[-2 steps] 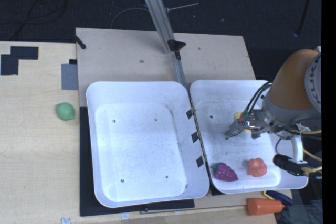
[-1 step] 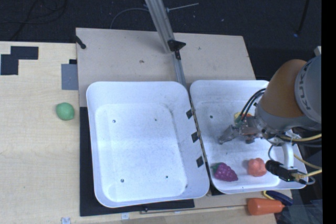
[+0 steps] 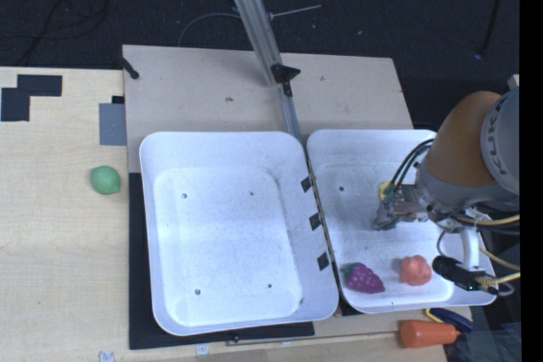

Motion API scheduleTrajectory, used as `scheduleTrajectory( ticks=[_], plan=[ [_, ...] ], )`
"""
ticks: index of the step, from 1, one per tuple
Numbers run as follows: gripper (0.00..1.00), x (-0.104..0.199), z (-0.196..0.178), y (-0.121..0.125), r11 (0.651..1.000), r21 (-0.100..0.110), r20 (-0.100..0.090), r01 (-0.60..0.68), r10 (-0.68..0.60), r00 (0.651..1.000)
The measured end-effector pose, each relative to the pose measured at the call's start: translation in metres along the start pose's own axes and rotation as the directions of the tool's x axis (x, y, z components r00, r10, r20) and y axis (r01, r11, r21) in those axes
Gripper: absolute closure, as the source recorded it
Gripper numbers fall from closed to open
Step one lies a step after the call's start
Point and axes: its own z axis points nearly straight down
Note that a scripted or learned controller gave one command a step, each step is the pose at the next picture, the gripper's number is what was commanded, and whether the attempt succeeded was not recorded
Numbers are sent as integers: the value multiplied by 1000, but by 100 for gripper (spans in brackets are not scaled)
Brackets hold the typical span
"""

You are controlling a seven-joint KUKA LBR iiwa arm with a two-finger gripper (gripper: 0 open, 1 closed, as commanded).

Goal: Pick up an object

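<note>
the hand (image 3: 386, 219) is hanging low over the middle of the right bin (image 3: 356, 153), in the right-centre of the frame; whether it is apart or together i cannot tell, as the wrist and cables are covering it. nothing is showing in its grip, so the step looks like the approach, with the grasp not yet made.

the nearest candidates are lying toward the lower edge of that bin: a purple grape bunch (image 3: 365, 278) at lower centre-right and a red-orange ball (image 3: 415, 270) just right of it, the two near each other but apart. the next move is probably calling for a shift toward the bottom of the frame and a descent onto one of them.

both are sitting close to the bin's lower rim, leaving little room on that side; the ball is also close to a black fitting on the arm. open floor is lying above them. the left bin (image 3: 170, 157) is offering wide room. a green ball (image 3: 106, 180) is resting on the surface (image 3: 51, 267) at far left, and an orange object (image 3: 428, 332) is lying below the right bin.
</note>
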Motion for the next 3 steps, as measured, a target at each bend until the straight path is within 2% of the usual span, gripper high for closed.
scheduleTrajectory(
  ticks=[1, 3],
  plan=[
    [100, 2, -58, 9, 1000, -1, 0, 2, -2, 1000],
    [100, 2, -181, 2, 1000, -2, 0, 1, -1, 1000]
  ],
)
